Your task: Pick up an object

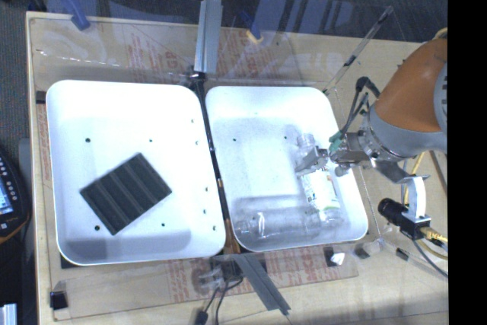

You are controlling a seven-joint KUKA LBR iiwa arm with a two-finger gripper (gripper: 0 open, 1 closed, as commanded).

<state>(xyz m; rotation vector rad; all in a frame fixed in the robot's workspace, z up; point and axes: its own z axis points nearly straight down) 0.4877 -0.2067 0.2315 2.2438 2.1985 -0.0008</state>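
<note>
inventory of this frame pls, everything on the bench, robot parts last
bins: 2, white, shallow, side by side on the bench
ridged pad: 1, dark grey, flat in the left bin, lying at a slant
small bottle: 1, clear with a white and green label, right bin, near its right wall
large bottle: 1, clear, on its side along the right bin's near edge
bench: 1, tan, under both bins
metal bar: 1, grey, at the far edge between the bins
arm: 1, grey with an orange band, at the right
gripper: 1, grey, over the small bottle's top; finger state unclear
</note>
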